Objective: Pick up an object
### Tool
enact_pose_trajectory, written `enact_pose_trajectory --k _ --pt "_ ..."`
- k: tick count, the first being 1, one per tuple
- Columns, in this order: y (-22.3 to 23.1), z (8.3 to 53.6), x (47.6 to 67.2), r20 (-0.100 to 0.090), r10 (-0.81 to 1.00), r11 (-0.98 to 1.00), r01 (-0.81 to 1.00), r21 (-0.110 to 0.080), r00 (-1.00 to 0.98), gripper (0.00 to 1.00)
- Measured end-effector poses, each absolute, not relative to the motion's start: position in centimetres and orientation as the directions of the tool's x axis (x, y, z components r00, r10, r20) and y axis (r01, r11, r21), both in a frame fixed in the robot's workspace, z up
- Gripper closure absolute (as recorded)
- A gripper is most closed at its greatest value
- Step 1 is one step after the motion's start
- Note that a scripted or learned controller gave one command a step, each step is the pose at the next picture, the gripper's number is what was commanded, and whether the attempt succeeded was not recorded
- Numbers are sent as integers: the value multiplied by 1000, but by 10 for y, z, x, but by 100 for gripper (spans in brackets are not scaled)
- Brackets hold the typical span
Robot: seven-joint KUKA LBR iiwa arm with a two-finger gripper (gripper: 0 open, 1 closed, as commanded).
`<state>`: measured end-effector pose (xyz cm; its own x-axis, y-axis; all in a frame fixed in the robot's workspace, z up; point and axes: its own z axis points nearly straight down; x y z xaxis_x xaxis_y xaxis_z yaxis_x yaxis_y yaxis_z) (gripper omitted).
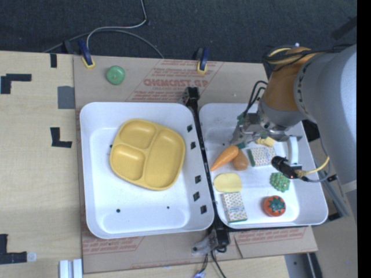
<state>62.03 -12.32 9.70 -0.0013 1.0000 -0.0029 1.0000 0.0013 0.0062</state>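
From the overhead camera, the grey arm with its orange band (284,88) is reaching in from the right and hanging low over the right-hand shallow white bin (310,204). The pincer (250,133) is sitting just above the upper middle of that bin, right by the thick end of the orange plastic carrot (225,157). Whether it is spread or pressed together I cannot tell from this slant, and nothing is visibly pinched in it.

The carrot is lying on a diagonal, its tip pointing toward the divider between the bins, and it looks like the likeliest target. A small brown rounded piece (240,162) is touching its thick end, with a pale yellow oval piece (228,182) just below. A patterned rectangular block (233,206), a red tomato toy (274,205) and a green knobbly toy (280,182) are lying further forward. The yellow divided plate (148,153) is resting in the left-hand white bin (95,213), well apart from the action.

To do this well, I'd say the pincer should be closing across the carrot's narrow width, mid-length, clear of the brown neighbour, then lifting straight up.
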Motion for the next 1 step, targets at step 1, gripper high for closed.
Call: enact_pose_trajectory --k 1 --pt "-123 97 620 -3 1000 1 1000 6 -1 0"
